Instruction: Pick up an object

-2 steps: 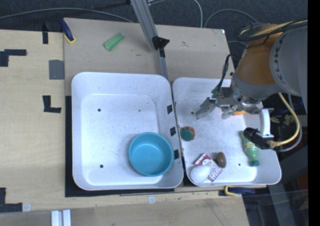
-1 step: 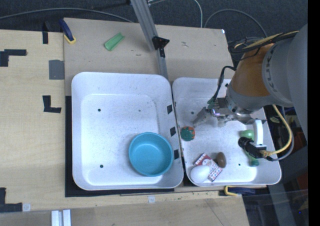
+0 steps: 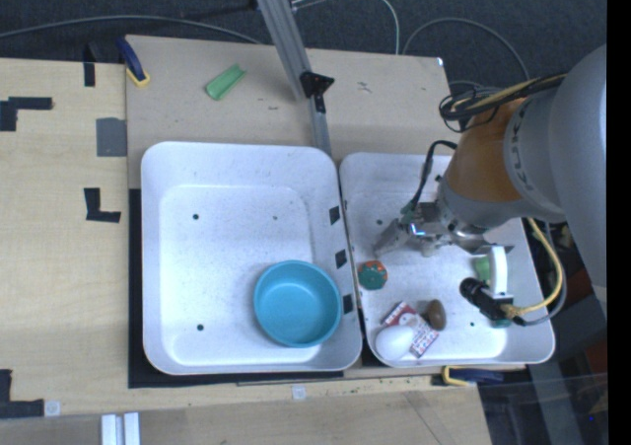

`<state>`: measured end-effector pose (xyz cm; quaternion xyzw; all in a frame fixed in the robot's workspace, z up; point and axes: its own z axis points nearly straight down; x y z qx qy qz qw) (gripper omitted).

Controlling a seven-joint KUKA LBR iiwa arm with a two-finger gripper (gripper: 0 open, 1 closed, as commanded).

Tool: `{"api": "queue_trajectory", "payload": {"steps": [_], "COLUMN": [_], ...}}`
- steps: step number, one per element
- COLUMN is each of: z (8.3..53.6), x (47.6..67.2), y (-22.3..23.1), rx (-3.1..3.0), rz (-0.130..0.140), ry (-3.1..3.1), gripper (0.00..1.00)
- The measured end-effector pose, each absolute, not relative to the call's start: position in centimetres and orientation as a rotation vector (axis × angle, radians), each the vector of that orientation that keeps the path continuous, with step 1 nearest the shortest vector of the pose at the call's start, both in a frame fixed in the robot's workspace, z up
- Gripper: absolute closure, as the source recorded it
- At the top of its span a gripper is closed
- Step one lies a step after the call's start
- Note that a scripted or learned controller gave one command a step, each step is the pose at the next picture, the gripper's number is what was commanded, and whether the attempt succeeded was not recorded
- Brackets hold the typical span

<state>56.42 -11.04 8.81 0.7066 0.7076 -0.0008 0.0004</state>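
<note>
My gripper (image 3: 392,232) hangs low over the middle of the right bin (image 3: 394,172), pointing left, open, with nothing between its fingers. Just below and left of it lies a small green ball with an orange patch (image 3: 373,276), apart from the fingertips. At the bin's front edge sit a white egg-shaped thing (image 3: 393,343), a red-and-white packet (image 3: 415,331) and a small brown lump (image 3: 435,315), close together. A blue bowl (image 3: 296,303) stands upright in the front right part of the left bin (image 3: 197,177).
A slanted metal pole (image 3: 286,29) comes down to the bins' back edge between them. A green block (image 3: 225,82) lies on the bench behind the left bin. A small green piece (image 3: 483,266) sits near the wrist in the right bin.
</note>
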Motion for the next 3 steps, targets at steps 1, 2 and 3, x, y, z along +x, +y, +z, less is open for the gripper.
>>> {"api": "queue_trajectory", "payload": {"steps": [1,2,3], "z": [9.9,14.1,18.4], "x": [56.4,56.3,56.3], "y": [-10.9,-11.0,-10.6], "rx": [2.219,2.219,2.218], "rz": [-0.001,0.002,0.003], "ry": [2.225,2.222,2.222], "gripper": [1.0,1.0,1.0]}}
